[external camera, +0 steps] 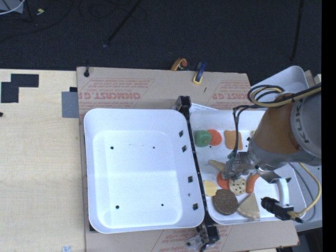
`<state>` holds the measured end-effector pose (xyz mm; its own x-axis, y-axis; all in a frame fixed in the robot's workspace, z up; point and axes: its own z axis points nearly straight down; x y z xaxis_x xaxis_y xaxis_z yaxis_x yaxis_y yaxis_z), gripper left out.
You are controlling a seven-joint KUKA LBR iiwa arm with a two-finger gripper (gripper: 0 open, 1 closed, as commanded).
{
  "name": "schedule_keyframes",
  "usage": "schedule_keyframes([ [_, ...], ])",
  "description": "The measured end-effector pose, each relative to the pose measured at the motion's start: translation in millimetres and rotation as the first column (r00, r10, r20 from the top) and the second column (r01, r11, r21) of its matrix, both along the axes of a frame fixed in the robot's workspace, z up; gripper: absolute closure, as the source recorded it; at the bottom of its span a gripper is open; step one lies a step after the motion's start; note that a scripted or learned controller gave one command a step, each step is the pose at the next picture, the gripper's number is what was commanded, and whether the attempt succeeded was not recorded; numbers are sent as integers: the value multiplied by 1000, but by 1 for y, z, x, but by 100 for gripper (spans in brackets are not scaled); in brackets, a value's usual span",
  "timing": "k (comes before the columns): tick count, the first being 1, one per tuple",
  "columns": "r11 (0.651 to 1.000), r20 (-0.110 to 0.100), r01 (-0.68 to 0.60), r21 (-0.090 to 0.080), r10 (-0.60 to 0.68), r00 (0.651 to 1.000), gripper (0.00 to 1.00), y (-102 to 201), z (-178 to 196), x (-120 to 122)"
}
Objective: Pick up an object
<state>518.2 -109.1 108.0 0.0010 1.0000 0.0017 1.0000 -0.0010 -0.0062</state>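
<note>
We are viewing the jaws reaching down into the right bin among the toy foods, near a red piece, though we cannot tell whether they are gripping anything; the left bin is lying beside it.

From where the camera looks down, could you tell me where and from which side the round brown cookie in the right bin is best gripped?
Grip the brown cookie across its rim, coming straight down from above. It lies flat, so only its edges offer purchase. A tan wedge crowds its right side and a spotted cookie sits just above, so I would set the fingers on its free upper-left and lower-right edges.
</note>
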Motion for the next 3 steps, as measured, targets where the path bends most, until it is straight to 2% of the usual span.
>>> schedule_keyframes([
  [1,1000,8,-5,-1,5,1000,100,21,-21,81],
  [2,1000,1,-2,0,2,1000,100,19,-11,78],
  [3,1000,10,-2,-3,2,1000,100,-6,42,104],
])
